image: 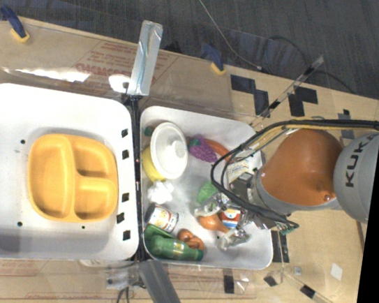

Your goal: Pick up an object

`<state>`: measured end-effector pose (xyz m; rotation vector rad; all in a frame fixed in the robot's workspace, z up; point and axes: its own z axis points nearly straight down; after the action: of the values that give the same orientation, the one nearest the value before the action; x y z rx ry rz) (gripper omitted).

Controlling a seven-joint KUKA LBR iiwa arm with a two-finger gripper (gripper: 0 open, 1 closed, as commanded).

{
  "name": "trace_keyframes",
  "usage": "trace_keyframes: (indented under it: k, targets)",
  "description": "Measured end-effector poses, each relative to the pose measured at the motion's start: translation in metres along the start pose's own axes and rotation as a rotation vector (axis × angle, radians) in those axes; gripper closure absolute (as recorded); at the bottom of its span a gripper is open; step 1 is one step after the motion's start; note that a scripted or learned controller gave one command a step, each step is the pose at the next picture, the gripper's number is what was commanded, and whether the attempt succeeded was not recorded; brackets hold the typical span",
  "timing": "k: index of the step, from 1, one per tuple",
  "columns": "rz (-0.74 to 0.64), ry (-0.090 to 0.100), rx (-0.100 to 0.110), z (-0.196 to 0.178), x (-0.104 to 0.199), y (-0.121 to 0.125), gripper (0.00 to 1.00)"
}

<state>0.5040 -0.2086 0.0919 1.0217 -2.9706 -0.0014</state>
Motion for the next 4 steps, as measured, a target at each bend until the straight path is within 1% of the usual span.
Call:
trace_keyframes:
  k: [1,4]
  targets:
    - [-0.007,-0.001,0.000,0.0001,0.0069,0.0213,0.00]
    - [-0.007,-0.001,0.000,0.0001,0.0069,0.0212,0.00]
